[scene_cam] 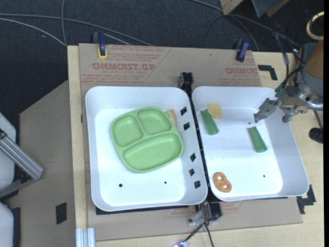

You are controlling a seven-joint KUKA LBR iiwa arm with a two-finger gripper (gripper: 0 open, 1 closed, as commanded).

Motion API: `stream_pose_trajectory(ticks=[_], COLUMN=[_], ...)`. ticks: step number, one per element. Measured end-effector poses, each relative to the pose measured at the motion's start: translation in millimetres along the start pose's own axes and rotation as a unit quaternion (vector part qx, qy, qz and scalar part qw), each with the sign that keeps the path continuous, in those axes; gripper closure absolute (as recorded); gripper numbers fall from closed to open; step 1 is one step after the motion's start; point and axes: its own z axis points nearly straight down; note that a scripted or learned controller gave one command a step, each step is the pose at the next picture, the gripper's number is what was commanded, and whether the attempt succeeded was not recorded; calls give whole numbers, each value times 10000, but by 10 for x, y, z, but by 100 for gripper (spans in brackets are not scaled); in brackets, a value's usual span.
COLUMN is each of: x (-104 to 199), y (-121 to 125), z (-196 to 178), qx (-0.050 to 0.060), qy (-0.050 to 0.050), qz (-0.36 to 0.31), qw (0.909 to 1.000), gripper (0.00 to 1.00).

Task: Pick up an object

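Just below the tool (271, 110): a green stick (257, 139)
Its long axis runs away from the tool; whether the tool is spread I cannot tell.

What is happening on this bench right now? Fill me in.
A robot arm reaches in from the right, and its hand hangs over the far right part of the right bin, with nothing seen between its fingers. That bin holds two green sticks, a small yellow piece and an orange pretzel. The nearest thing to the hand is the right-hand green stick. The left bin holds a green divided plate. Nothing has been picked up yet.
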Motion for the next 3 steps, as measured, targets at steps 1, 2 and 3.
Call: stream_pose_trajectory(ticks=[1,2,3], x=[5,6,28], y=[29,49,44], z=[-80,552,1186], qx=[-71,-43,-42], qy=[-16,-7,-4], qz=[-17,-17,-16], qw=[10000,10000,10000], gripper=[0,0,0])
